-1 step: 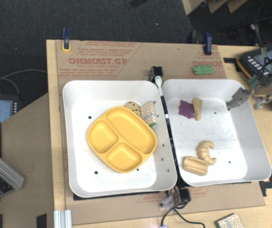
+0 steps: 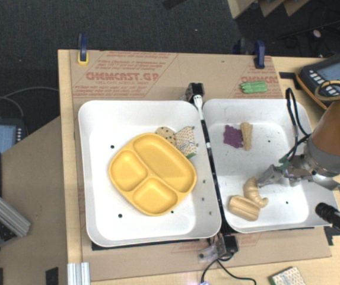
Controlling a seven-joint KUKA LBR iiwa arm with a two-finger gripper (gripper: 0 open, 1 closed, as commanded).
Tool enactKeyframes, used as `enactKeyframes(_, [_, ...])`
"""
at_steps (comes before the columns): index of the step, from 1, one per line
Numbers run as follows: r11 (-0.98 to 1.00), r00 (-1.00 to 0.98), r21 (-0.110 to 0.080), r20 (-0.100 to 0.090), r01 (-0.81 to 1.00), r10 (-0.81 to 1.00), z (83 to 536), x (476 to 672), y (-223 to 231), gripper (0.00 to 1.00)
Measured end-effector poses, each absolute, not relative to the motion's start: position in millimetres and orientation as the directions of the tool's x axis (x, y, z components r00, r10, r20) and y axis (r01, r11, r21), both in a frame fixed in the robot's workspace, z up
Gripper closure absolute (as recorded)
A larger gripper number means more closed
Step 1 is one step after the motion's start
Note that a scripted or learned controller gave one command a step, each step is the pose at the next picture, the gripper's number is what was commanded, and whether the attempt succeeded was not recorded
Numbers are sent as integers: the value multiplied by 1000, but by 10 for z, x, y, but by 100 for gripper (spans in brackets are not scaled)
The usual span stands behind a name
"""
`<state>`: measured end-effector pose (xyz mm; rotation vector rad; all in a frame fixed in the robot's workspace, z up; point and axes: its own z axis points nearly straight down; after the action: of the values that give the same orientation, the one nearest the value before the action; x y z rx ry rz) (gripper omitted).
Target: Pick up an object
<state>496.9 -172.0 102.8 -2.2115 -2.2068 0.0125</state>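
Observation:
In the right bin (image 2: 288,215) a tan, curved, bread-like piece (image 2: 248,202) lies near the front left. A purple lump (image 2: 233,136) and a tan stick (image 2: 246,135) lie side by side near the back. My gripper (image 2: 269,177) reaches in from the right, low over the bin floor. Its tip is just right of the tan piece's upper end, close to it or touching it. Nothing is seen held. The grey arm with its orange band (image 2: 336,136) rises at the right edge.
The left bin (image 2: 92,177) holds a yellow divided plate (image 2: 152,174), with a speckled cookie (image 2: 165,133) and a patterned scrap (image 2: 186,139) behind it. A green object (image 2: 254,87) lies on the cardboard behind the right bin. Cables run along the right bin's back right corner.

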Motion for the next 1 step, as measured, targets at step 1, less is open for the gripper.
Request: enactKeyframes(1, [12, -12, 8, 3, 1000, 1000, 1888, 4906, -625, 0])
